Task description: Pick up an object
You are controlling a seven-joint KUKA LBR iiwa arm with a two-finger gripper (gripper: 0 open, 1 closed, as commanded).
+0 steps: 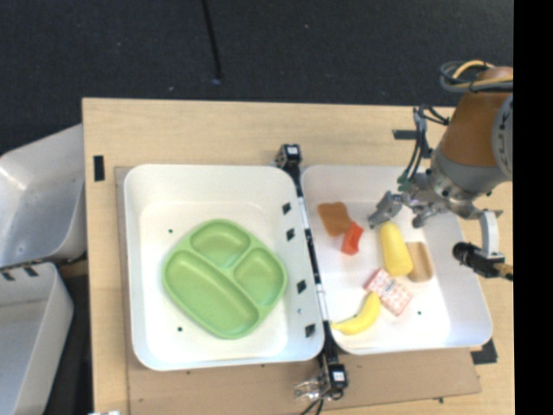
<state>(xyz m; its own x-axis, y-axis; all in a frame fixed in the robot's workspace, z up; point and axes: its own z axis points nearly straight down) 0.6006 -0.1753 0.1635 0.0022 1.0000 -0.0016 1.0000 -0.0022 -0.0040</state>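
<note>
1. Grey metal, my end effector (404, 207) hangs over the right bin (467, 318) with its fingers spread; I see nothing between them, so I count nothing as held.
2. The nearest candidate is the yellow cylinder (395, 248), lying just below the end effector in the view, its upper end close to my fingertips. I judge it the best target: smooth, rounded, and lying lengthwise.
3. To grasp it well, I would centre over the yellow cylinder's middle, turn the fingers so they close across its narrow width, and descend until they straddle it.
4. A tan block (420, 261) lies touching or just beside the yellow cylinder on its right; a finger could catch on it, so I would come down straight.
5. Left of the yellow cylinder lie a small red piece (351, 238) and an orange-brown piece (333, 215), apart from it. Below the yellow cylinder sit a pink checked packet (390, 290) and a banana (360, 316).
6. Farther left of the yellow cylinder, the left bin (138, 335) holds a green divided plate (224, 277).
</note>
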